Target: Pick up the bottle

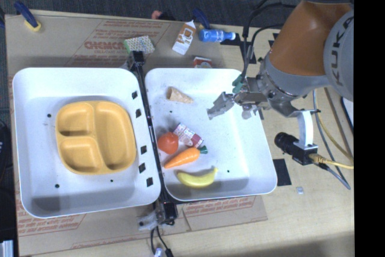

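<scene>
The blue plastic bottle [215,36] lies on its side on the cardboard-covered desk [90,45], outside the bins at 12 o'clock of the right bin [255,153]. The metal gripper [221,105] hovers over that bin's smooth white floor; whether it is spread, I cannot tell. A curved yellow banana [196,178] lies at 6 o'clock.

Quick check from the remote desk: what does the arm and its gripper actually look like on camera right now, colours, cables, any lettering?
The arm is a bulky rounded body, grey with a broad orange band above the wrist, and part of the dark KUKA lettering shows on its pale shell at the right. Black cables loop over it from the top. The gripper is small, grey metal, with two slim fingers.
</scene>
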`<state>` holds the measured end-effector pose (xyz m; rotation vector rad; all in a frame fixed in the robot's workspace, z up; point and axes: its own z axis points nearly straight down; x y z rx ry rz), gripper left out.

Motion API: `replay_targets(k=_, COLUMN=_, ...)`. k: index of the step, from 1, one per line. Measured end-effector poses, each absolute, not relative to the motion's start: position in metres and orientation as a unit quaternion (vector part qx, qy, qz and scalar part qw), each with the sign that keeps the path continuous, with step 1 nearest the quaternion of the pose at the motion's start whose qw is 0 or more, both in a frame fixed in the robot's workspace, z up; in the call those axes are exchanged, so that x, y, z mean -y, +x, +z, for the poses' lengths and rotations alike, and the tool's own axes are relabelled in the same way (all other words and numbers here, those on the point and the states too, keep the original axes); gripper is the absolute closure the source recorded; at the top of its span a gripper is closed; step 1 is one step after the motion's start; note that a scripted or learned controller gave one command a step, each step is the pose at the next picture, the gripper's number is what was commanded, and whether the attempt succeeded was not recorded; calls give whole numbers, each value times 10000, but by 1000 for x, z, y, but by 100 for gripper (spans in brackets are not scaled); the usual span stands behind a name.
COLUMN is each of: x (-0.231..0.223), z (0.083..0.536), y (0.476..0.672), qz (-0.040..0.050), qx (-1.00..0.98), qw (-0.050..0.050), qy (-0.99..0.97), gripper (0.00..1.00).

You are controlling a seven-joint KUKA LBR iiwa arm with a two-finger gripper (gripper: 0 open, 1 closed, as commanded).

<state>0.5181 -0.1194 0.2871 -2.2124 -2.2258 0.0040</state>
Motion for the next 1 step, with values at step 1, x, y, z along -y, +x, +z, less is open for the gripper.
replay_targets(k=1, x=119, z=297, y=518, qz=21, qx=7109, qw=25, qy=-7033, gripper=100)
